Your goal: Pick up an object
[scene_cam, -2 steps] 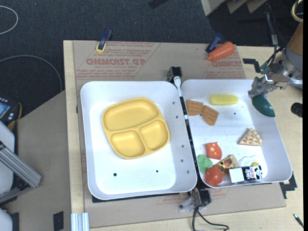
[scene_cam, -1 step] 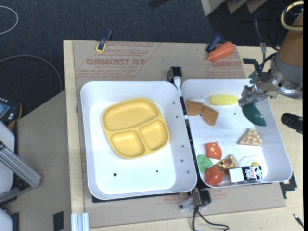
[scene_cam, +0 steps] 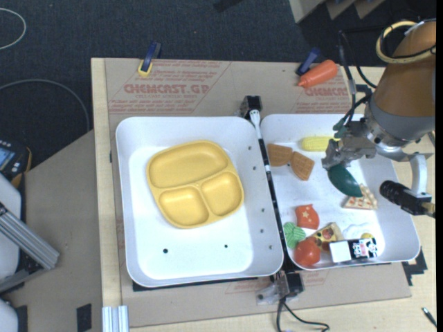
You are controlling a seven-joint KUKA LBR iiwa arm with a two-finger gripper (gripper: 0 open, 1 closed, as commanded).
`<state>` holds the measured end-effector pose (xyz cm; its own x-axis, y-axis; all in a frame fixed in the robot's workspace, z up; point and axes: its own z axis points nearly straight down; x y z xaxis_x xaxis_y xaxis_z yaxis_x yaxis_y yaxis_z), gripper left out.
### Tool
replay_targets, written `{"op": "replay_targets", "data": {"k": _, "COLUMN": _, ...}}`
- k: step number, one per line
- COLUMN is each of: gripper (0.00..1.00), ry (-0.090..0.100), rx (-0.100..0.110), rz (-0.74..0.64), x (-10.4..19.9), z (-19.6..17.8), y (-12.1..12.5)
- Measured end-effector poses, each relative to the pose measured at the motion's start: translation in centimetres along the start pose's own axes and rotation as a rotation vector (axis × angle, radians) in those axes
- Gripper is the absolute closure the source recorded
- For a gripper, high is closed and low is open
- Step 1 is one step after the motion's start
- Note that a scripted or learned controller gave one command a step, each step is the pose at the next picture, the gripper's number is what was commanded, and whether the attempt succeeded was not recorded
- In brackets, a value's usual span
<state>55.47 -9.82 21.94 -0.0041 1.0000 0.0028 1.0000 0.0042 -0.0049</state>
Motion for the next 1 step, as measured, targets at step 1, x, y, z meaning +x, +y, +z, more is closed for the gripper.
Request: {"op": "replay_targets", "data": {"k": 1, "gripper": 1.0, "ry": 0.001, "rx": -0.003, "rz": -0.002, "x": 5.25, "z": -1.29, "y": -1.63}}
